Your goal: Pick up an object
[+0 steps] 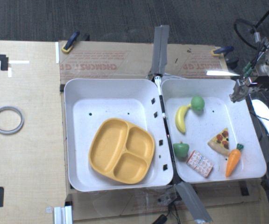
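Here we hover our gripper (241, 91), aperture unclear to us, above the right bin's (218, 175) far-right rim, toys loose for picking.

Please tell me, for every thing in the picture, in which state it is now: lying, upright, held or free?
Plate: lying flat in the left bin, holding nothing.
Banana: lying in the right bin, touching the green ball.
Pepper: free, at the right bin's left wall.
Pizza slice: lying flat.
Carrot: lying, free.
Box: lying flat.
End effector: above the right bin's far right corner.
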Controlling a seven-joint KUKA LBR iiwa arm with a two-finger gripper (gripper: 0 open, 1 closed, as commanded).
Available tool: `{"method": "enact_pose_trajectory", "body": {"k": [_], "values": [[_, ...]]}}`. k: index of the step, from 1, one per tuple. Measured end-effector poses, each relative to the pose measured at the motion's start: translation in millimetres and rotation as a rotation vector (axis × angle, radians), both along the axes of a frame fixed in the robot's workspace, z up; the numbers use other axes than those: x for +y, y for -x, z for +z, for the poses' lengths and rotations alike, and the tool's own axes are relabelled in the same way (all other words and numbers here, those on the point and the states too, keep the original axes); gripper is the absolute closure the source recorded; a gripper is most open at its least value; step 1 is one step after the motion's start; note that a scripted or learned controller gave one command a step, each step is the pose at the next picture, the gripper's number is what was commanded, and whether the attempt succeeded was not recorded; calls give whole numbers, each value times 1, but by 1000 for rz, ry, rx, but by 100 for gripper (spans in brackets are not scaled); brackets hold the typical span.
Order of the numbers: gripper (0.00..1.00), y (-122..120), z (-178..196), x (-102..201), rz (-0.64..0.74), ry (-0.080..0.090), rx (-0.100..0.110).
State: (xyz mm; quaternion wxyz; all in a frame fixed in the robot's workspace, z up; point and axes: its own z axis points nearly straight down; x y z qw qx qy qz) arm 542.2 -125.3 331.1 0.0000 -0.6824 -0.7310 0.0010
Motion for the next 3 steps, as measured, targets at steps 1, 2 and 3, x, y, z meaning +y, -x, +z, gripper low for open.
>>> {"method": "enact_pose_trajectory", "body": {"k": [1, 2, 3], "values": [[100, -77, 52, 65, 327, 1, -2], [100, -75, 26, 36, 336, 0, 1], [100, -45, 18, 101, 492, -1, 0]]}}
